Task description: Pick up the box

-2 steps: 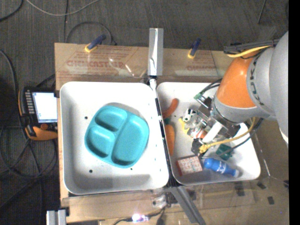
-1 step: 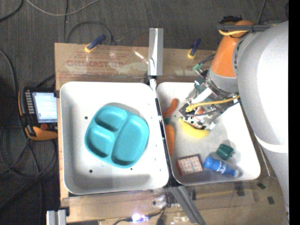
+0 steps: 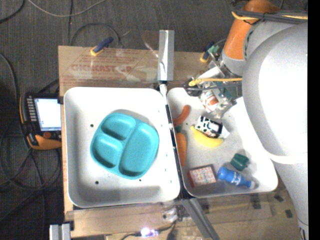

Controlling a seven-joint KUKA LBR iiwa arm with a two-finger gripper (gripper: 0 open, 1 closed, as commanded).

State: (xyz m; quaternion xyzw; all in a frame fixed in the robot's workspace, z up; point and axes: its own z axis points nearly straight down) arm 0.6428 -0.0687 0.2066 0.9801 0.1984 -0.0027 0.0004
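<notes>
The claw [image 3: 214, 100] hangs over the far part of the right bin [image 3: 260, 184], with a small white-and-red item right at it; whether its fingers are open or closed cannot be told. Just below lie a black-and-white toy [image 3: 209, 127] on a banana [image 3: 206, 140], and two carrots [image 3: 180, 134] along the left wall. The box [image 3: 202, 175], flat and patterned, rests at the bin's near edge, beside a blue bottle [image 3: 234, 178]. The left bin [image 3: 75, 134] holds a teal divided plate [image 3: 125, 144].
</notes>
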